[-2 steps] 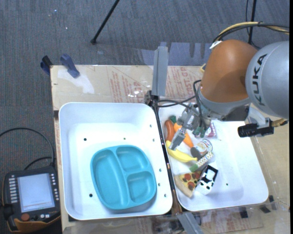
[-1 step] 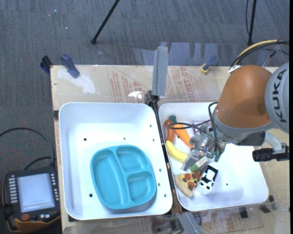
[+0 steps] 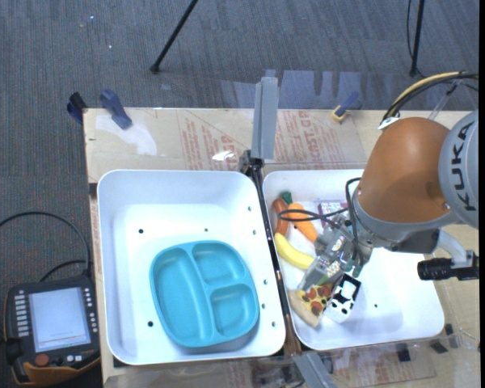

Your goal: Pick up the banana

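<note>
Not yet lifted, judging from the camera view. To be found in the shallow white bin (image 3: pixel 396 309) on the view's right, near its left wall: the yellow curved toy banana (image 3: pixel 293 251), lying flat on the bin floor, one end pointing up towards the orange toy carrots (image 3: pixel 297 221), the other end disappearing under the metal parts of the two-finger gripper (image 3: pixel 317 277).

Hanging low over the middle of that bin, at the end of the grey arm with the orange band (image 3: pixel 404 180), tilted down and to the left. Just beside the banana's lower end, perhaps touching it; impossible to say which from this angle. Impossible also to tell whether spread or pressed together, and nothing clearly seen pinched in it.

Close under and beside the gripper: a flat triangular toy pizza slice (image 3: pixel 309 301) and a small black-and-white block (image 3: pixel 345 296). Some risk therefore of catching one of these instead of the banana.

In the other white bin (image 3: pixel 129 208), only lying by: a light blue plastic tray with three compartments (image 3: pixel 204 293).

Done so far, apparently: the approach. Left to do: closing firmly around the banana, then raising it clear of the bin.
</note>
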`<state>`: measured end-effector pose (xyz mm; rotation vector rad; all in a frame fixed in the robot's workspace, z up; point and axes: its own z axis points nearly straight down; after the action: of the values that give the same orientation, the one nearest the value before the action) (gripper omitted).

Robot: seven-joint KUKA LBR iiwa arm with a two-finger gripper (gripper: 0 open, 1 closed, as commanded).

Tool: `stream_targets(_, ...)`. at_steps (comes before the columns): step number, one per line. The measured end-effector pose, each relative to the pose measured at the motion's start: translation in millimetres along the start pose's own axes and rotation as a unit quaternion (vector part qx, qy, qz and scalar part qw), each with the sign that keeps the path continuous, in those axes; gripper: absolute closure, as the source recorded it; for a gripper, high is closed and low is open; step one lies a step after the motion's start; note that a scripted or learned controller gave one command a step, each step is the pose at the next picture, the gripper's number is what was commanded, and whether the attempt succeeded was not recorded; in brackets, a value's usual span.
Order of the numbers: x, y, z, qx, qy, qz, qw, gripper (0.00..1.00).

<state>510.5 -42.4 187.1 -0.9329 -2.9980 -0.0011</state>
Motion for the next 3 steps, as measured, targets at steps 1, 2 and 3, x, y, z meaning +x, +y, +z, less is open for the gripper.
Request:
stream_targets(1, -43.2, -20.7, 100.3, 0.0, 0.0, 0.072, 0.9974, 0.0)
stream_targets(2, -43.8, -21.2, 91.5, -0.001, 0.001, 0.075, 0.9972, 1.0)
stream_targets(3, -62.7, -11.0, 101.0, 0.001, 0.001, 0.31, 0.9507, 1.0)
